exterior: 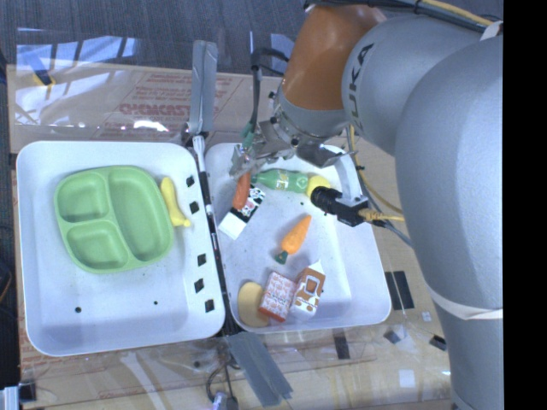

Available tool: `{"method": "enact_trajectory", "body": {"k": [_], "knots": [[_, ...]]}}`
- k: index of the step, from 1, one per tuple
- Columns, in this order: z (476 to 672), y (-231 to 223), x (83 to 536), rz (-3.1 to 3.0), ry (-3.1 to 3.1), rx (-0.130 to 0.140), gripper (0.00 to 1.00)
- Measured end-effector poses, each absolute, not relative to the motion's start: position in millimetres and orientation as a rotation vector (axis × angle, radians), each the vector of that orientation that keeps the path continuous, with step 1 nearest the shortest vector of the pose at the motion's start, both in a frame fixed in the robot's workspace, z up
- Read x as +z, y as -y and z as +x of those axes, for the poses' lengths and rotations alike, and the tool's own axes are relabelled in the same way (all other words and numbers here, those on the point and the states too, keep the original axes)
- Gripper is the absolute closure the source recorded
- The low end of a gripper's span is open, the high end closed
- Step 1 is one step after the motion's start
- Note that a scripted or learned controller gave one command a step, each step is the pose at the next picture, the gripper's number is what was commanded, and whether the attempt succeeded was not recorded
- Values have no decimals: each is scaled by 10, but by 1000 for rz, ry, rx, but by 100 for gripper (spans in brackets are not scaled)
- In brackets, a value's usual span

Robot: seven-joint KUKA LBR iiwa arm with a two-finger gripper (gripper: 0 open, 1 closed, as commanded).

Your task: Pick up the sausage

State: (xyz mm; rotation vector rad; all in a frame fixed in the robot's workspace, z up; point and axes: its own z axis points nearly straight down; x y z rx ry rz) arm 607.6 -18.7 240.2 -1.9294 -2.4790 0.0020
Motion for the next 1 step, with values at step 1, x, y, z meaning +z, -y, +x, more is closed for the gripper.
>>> {"method": "enact_trajectory", "body": {"k": [1], "knots": [[5979, 74, 2376, -1750, 2604, 5, 100]]}}
